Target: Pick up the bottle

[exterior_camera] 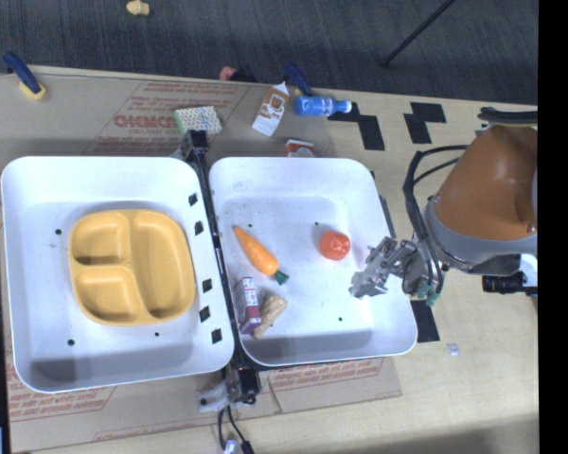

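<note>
A small bottle (250, 303) with a pink and purple label lies on its side near the front left corner of the right bin (293, 183). A beige lumpy item (273, 311) touches its right side. My gripper (373, 270) hovers over the bin's right edge, well to the right of the bottle. It is open with nothing between its fingers. The grey arm with its orange band (488, 192) stands outside the bin on the right.
An orange carrot (257, 252) and a red tomato (334, 244) lie in the right bin. The left bin (28, 197) holds a yellow divided plate (132, 265). A blue bottle (314, 107) and small packets (271, 110) lie on the bench behind the bins.
</note>
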`<state>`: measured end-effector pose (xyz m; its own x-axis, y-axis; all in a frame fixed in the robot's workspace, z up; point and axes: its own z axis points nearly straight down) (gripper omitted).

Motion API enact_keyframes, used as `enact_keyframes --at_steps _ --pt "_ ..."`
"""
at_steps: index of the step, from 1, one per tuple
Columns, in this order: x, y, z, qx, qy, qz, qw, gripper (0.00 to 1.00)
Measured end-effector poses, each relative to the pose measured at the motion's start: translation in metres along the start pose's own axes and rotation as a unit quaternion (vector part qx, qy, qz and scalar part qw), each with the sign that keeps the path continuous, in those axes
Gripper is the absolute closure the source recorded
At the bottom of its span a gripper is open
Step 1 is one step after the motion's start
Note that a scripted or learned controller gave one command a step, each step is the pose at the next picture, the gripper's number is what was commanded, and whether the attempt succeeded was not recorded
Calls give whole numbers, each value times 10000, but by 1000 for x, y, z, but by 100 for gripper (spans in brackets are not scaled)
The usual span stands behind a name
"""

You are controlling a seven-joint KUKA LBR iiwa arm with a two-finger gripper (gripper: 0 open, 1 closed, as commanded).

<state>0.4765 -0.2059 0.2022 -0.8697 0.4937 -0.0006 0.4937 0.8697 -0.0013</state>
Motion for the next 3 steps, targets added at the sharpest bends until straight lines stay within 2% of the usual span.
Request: enact_keyframes --at_steps 1,2,3 --pt "-1 1 -10 0 -5 -20 10000 100" --pt "26 47 8 -5 11 -1890 9820 100" --pt "11 21 -1 -3 -1 -1302 9915 100"
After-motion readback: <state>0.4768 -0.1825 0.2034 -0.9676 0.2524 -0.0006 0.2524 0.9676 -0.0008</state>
